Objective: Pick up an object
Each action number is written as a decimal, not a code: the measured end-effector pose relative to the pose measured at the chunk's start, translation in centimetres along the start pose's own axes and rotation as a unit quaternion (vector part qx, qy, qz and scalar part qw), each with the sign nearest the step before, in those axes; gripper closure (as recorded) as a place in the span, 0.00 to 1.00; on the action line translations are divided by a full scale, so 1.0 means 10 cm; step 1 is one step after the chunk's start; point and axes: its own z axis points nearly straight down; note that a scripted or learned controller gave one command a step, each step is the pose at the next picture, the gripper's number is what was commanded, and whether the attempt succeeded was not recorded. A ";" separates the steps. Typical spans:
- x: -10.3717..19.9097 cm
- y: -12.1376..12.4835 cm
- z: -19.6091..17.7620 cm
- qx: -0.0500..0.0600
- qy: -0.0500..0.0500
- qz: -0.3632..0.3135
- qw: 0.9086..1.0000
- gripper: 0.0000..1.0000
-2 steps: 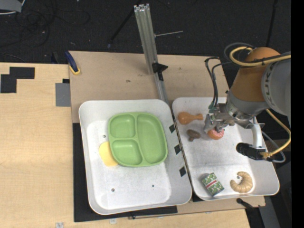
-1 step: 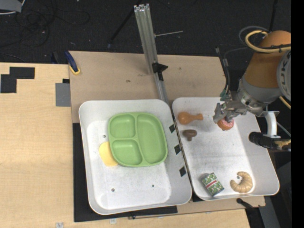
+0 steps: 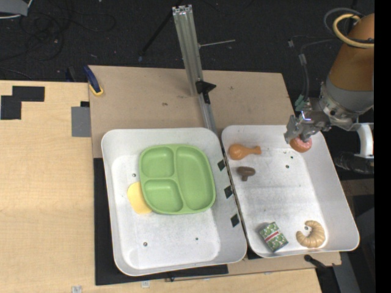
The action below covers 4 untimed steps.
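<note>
My gripper (image 3: pixel 299 137) hangs over the far right corner of the right bin (image 3: pixel 335 188). Its fingers are shut on a small pink-red round object (image 3: pixel 301 144), which shows just below the fingertips. In the same bin lie an orange drumstick-shaped toy (image 3: pixel 244 152), a small brown piece (image 3: pixel 246 173), a green box (image 3: pixel 272 236) and a tan croissant (image 3: pixel 312 234).
The left bin (image 3: pixel 116 163) holds a green divided plate (image 3: pixel 177 179) with a yellow object (image 3: pixel 137 199) partly under its left edge. A metal post (image 3: pixel 190 54) stands behind the bins. The arm's orange band (image 3: pixel 354 47) is at the upper right.
</note>
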 end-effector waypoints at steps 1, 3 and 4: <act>-0.01 0.00 -0.17 0.002 0.001 0.000 1.000 1.00; 1.14 0.07 0.07 0.004 0.002 -0.002 1.000 1.00; 1.64 0.01 0.15 0.005 0.001 -0.002 1.000 1.00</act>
